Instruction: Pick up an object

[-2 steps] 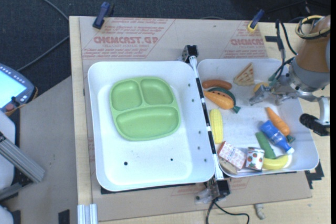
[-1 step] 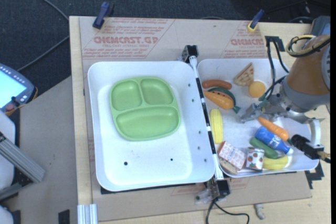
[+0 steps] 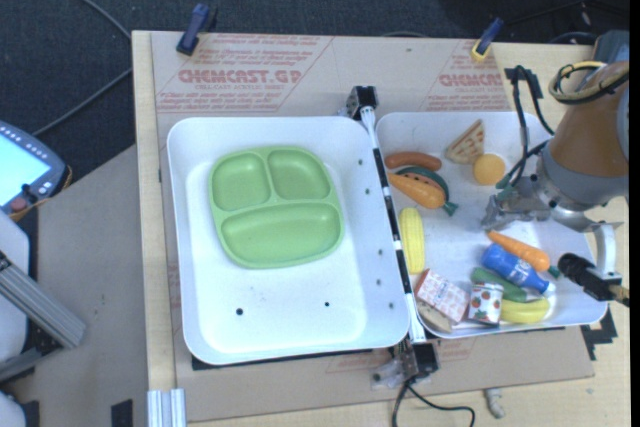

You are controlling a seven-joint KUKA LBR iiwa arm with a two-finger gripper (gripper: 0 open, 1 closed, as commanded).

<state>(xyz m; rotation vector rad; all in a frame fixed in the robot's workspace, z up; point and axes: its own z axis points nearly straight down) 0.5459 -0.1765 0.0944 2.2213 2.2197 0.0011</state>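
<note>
Can't tell the gripper [image 3: 508, 208] state – could easily nudge the toy carrot [image 3: 519, 249] into the blue bottle [image 3: 515, 270], too crowded there.

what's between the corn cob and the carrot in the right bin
In the camera view, the stretch between the corn cob and the carrot is bare white bin floor. The tool sits just above the carrot's end.

Even, fairly bright overhead light. The white bins [image 3: 190, 245] look slightly washed out, with soft glare near the green tray [image 3: 275, 220]. Shadows stay faint and short. Detail is soft throughout, and the small toys right of the tray blur.
</note>
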